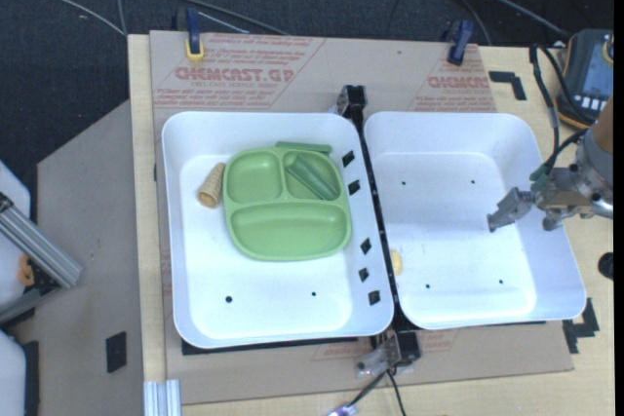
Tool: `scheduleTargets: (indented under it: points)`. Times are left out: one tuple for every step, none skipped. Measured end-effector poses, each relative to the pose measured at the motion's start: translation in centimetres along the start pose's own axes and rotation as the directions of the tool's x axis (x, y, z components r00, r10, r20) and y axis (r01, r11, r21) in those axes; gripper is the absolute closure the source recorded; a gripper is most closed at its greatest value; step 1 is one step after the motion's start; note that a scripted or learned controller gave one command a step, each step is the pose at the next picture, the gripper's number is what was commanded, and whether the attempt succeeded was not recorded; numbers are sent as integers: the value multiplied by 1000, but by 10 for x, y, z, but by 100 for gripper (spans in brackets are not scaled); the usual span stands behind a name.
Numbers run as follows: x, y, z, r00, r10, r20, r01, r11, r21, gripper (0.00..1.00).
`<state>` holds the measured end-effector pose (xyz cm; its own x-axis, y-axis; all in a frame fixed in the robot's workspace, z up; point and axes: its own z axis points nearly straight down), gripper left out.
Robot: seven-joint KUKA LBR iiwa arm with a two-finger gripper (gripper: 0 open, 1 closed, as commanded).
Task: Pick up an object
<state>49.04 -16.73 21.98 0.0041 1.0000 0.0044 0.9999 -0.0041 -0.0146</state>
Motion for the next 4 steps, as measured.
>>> scheduleTargets:
  points:
    - [0, 3, -6, 1000, -4, 3, 4, 1000, -13, 0]
    - [-5, 0, 55, 1000, -3, 1, 3, 1000, -7, 0]
    - [-4, 0, 97, 1000, -4, 1, 4, 1000, -8, 0]
    - [-3, 0, 137, 1000, -4, 1, 4, 1000, -9, 0]
